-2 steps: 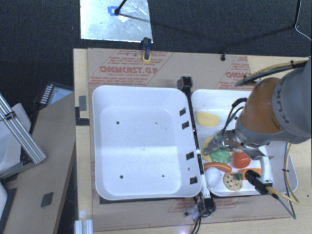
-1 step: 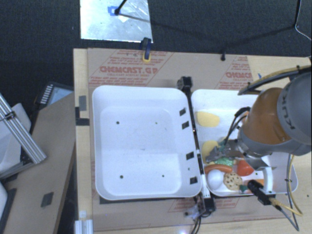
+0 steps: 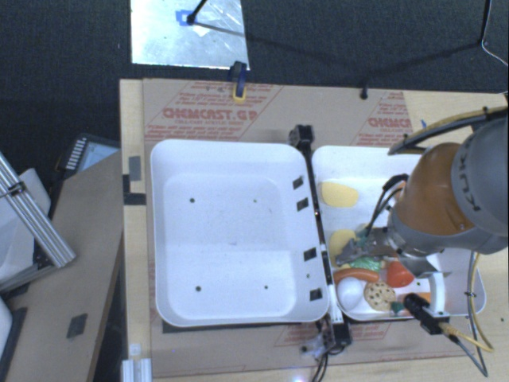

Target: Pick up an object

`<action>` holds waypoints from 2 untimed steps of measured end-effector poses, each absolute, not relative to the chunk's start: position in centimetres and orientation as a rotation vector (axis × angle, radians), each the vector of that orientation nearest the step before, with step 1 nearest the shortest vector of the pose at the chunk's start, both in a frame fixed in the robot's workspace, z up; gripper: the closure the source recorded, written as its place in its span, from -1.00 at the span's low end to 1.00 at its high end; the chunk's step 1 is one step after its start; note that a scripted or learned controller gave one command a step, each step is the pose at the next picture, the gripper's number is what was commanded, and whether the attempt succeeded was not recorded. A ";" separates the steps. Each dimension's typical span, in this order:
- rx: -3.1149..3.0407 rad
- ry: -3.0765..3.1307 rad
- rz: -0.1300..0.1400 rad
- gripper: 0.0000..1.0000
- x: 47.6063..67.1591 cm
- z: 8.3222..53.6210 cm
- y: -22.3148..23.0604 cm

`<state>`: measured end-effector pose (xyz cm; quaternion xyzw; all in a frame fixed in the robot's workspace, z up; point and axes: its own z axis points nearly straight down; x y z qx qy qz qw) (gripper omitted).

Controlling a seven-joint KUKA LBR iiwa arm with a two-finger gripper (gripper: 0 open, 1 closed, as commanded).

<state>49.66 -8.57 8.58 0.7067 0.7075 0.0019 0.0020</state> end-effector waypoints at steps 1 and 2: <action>2.217 2.220 0.006 -1.00 49.7 8.6 -8.6; 2.214 2.218 0.011 1.00 49.8 9.7 -8.6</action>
